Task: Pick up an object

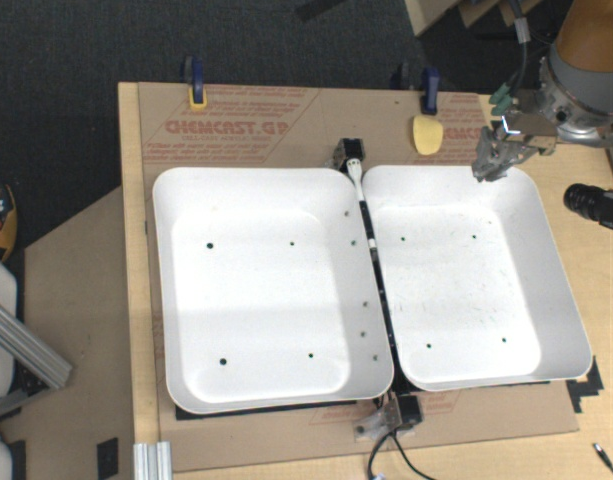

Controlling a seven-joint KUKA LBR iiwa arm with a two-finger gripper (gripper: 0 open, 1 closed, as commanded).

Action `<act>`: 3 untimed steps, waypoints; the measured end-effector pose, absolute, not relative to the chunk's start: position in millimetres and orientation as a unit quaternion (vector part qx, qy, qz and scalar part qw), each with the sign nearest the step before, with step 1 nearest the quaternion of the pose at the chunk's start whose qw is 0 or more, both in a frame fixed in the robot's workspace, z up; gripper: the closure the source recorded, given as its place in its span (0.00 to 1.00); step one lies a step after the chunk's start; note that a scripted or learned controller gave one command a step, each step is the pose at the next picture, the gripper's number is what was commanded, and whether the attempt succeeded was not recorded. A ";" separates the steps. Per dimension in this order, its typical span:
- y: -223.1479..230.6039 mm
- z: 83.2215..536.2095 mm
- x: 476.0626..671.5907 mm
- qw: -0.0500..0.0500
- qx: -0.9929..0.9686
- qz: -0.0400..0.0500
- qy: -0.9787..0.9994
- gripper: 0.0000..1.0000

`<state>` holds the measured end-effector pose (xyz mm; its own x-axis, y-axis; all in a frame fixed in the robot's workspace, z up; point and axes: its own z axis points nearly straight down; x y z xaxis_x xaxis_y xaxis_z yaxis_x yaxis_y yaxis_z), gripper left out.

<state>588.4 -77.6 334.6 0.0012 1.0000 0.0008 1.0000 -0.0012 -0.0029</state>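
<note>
In the camera view I'm hanging my gripper [493, 160] right over the far rim of the shallow white plastic bin on the right [466, 293], close to its far right corner, and the tip is looking small and dark from up here, so I cannot tell whether it is apart or together. I'm seeing nothing clamped in it. The likeliest pick I'm making out is a small pale yellow rounded lump [427, 134]. It's lying outside both bins on the brown printed board [236, 118], just beyond the right bin's far left corner and just below a blue clamp [430, 86]. From my gripper it's sitting near, off to the view's left and slightly farther back, with the bin's rim running between us. I'm judging it to be light and possibly soft, foam or rubber perhaps, though I'm not able to tell the material at this size. Its matte look is suggesting a decent grip. I'm reckoning the narrower width across its middle is the place to take hold, coming straight down. The twin white bin on the left [256, 288] is lying well apart from me.
</note>
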 end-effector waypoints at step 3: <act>-67.8 297.0 574.6 0.004 -0.703 0.000 -0.711 1.00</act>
<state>574.6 -67.8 297.0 -0.0124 0.9999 0.0063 0.9999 0.0125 -0.0058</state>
